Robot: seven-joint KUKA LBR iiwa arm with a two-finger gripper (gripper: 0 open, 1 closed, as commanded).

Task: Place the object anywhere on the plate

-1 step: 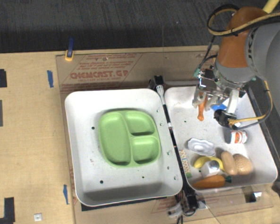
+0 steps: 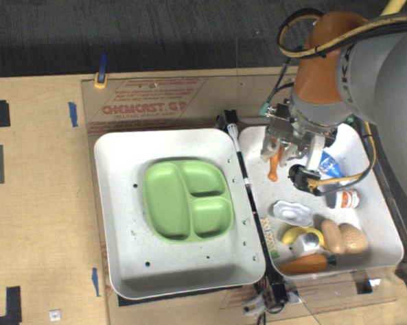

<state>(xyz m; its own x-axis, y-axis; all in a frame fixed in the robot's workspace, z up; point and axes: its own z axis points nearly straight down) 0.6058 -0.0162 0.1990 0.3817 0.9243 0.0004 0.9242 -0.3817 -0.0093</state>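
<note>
Counting gives two white bins: the left bin (image 2: 117, 218) carries one green plate (image 2: 188, 199) of three compartments, and the right bin (image 2: 390, 233) holds a handful of small objects, among them an orange carrot (image 2: 304, 263) and a brown potato (image 2: 344, 238). Both rest on a cardboard-covered surface (image 2: 42, 223), dark floor beyond. The tool (image 2: 283, 146) hangs over the right bin; its state cannot be told. An orange piece (image 2: 274, 166) sits just beneath it.
</note>
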